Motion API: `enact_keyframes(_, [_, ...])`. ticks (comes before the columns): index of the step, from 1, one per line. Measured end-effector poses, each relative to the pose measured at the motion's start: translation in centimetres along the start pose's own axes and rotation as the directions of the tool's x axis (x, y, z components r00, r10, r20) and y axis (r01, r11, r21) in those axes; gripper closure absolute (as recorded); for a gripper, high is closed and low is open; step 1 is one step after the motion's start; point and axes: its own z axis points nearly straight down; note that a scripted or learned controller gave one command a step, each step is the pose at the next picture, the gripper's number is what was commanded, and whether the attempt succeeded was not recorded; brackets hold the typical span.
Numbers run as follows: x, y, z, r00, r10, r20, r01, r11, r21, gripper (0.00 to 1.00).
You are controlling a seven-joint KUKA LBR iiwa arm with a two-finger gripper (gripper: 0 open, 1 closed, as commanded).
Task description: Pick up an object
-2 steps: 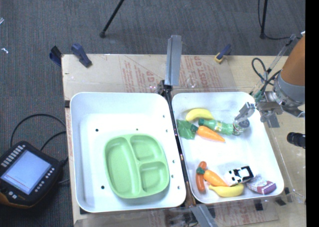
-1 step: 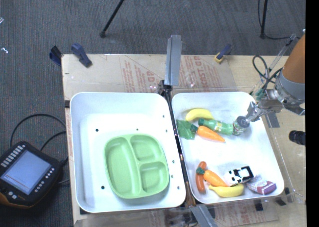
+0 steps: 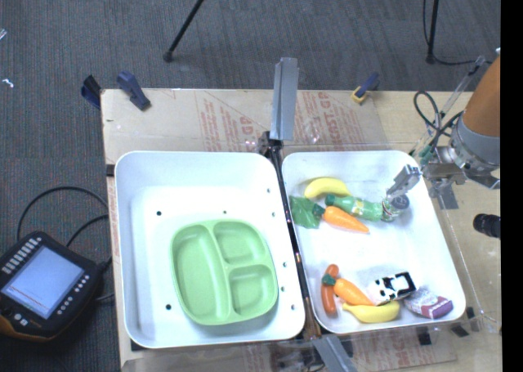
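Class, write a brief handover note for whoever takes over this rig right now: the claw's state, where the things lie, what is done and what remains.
Claw: low at the right bin's upper right, at the end of a green bottle; nothing seen held.
Right bin, upper group: banana, carrot, green bottle.
Right bin, lower group: second carrot, second banana, black-and-white toy, pinkish packet.
Left bin: green divided tray.
Done: nothing lifted.
Left: grasp one object and raise it.

Both white bins [image 3: 131, 199] look like smooth, glossy plastic; the green divided plate [image 3: 223, 271] is matt plastic, and the bench [image 3: 212, 113] bare wood.
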Motion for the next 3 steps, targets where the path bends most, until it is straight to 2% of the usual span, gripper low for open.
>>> enact_keyframes(1, [4.6,1.0,6.7,0.987,-0.163,0.012,0.163,0.986,-0.023,0.0])
enact_keyframes(2, [7.5,-1.3,11.0,0.919,-0.395,0.0,0.395,0.919,-0.002,0.0])
enact_keyframes(3, [7.3,-1.4,10.0,0.922,-0.386,-0.001,0.386,0.922,-0.003,1.0])
